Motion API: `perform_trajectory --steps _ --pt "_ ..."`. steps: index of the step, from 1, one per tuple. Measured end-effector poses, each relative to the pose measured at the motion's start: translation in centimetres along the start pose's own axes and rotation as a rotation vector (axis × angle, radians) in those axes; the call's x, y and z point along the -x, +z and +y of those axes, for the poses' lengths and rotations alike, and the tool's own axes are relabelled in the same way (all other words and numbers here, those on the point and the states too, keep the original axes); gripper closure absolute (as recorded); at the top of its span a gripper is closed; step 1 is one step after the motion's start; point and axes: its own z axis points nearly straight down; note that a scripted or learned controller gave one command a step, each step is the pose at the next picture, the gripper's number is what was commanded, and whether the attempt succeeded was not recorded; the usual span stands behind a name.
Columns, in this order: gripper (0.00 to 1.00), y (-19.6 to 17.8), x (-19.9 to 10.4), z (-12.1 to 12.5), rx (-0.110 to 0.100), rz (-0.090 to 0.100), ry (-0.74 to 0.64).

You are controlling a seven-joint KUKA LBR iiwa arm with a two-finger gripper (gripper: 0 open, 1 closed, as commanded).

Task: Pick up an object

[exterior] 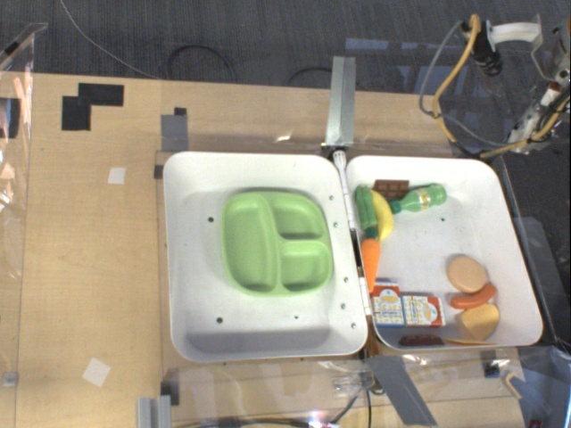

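Note:
The right bin (500,239) holds several toy foods. Along its left wall lie a green vegetable (365,209), a yellow banana (384,218) and an orange carrot (370,262). A green bottle (419,199) lies on its side at the back, next to a brown chocolate bar (391,187). A small printed box (407,309) sits at the front, with a dark bar (419,339) just before it. At the right front are a tan bread roll (467,273), a red sausage (473,295) and a yellow-orange piece (479,321).
The left bin (192,239) holds a green divided plate (277,243). A metal post (341,105) stands behind the seam between the bins. Cables and yellow hoses (464,69) hang at the top right. The wooden bench (80,266) stretches to the left.

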Motion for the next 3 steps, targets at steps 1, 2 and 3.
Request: perform_trajectory --steps 1,2,3 --pt "1.00 -1.2 -0.1 -0.3 -0.002 0.003 -0.007" --pt "1.00 -2.5 -0.2 -0.7 -0.002 0.008 -0.015" --pt "1.00 -3.7 -0.3 -1.0 -0.003 0.011 -0.023"
